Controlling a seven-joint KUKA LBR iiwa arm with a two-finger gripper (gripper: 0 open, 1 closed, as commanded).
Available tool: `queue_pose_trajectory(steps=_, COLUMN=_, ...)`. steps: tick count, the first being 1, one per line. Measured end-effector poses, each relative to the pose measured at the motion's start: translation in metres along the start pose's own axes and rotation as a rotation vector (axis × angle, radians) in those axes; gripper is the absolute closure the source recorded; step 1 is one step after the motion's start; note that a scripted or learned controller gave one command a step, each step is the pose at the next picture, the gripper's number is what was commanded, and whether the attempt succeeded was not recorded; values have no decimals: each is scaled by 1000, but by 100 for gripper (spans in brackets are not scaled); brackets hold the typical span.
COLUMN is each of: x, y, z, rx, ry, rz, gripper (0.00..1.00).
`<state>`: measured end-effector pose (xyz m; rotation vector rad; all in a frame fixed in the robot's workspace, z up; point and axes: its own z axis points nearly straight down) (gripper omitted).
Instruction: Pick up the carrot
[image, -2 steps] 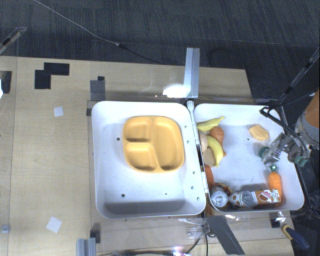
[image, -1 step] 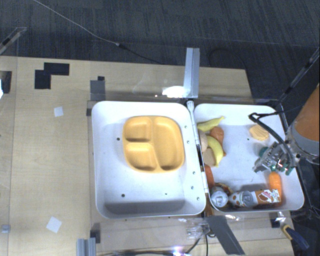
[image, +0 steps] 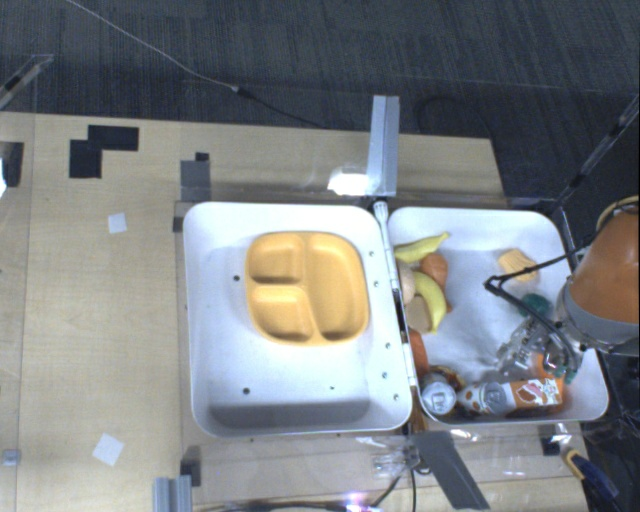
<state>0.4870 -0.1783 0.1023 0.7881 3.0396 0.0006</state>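
While the yellow three-compartment plastic tray (image: 305, 287) sits mid-left bin, the orange carrot (image: 418, 351) lies at seven o'clock in the right white bin (image: 470, 222), against the divider; the gripper (image: 527, 345) hovers at four o'clock.

The arm (image: 605, 285) shows a rounded orange band above a grey wrist collar, with thin black cables looping off it and a small silvery metal gripper (image: 522, 350) of slender, shiny fingers at its end.
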Motion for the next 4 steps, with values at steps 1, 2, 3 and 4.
queue_pose_trajectory(steps=1, x=2, y=13, z=11, rx=3, ry=-17, rz=-576, gripper=100)
queue_pose_trajectory(steps=2, x=-38, y=-11, z=0, rx=1, ry=-11, rz=-791, gripper=100)
queue_pose_trajectory(steps=3, x=-30, y=-14, z=11, rx=3, ry=-18, rz=-938, gripper=100)
queue_pose_trajectory(steps=4, x=-26, y=-17, z=11, rx=7, ry=-22, rz=-1210, gripper=100)
